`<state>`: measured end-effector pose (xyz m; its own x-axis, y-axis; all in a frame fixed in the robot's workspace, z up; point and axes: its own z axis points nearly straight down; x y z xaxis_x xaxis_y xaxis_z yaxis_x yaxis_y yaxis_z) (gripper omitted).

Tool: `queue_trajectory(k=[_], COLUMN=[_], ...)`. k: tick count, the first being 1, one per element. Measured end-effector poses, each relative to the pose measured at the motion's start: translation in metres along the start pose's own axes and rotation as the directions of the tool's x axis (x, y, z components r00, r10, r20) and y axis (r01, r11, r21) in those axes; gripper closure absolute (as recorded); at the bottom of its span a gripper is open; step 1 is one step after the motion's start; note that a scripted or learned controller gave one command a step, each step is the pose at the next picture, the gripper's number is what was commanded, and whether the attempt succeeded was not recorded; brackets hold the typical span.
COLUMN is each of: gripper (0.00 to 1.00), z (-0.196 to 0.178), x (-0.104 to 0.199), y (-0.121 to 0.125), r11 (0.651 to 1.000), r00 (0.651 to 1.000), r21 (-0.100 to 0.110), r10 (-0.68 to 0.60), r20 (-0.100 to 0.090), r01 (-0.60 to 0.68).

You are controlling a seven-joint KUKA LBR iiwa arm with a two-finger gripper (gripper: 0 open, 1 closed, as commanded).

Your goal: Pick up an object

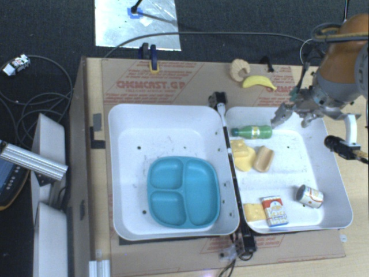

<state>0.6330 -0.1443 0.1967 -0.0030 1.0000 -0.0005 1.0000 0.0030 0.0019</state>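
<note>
The left bin (124,126) holds a blue divided plate (183,190) lying flat toward its near side. Everything else is placed here against the green bottle (252,132), which lies on its side in the far part of the right bin (331,172), close to the wall shared with the left bin. Just in front of the bottle sit a pale yellow block (241,156) and a tan bread roll (263,158), touching each other. Farther toward the near edge of the bin lie a yellow sponge (252,212) and a red and white carton (275,210), side by side. To the right of those, well apart from the bottle, a small can (310,196) lies on its side. Beyond the bottle, on the worktop (173,82) behind the bin, rest a beige lump (240,69) and a banana (258,82). The gripper (293,115) hangs just right of the bottle, over the bin's far right corner; nothing sits between its fingers, and whether they are spread or closed I cannot tell.
</note>
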Motion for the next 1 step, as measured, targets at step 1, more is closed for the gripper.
queue_trajectory(k=[1], gripper=[0.0], z=[0.0065], x=[0.0227], y=[-0.0447], r11=[1.0], r00=[1.0], r21=[0.001], r10=[0.001], r20=[0.0], r01=[-0.001])
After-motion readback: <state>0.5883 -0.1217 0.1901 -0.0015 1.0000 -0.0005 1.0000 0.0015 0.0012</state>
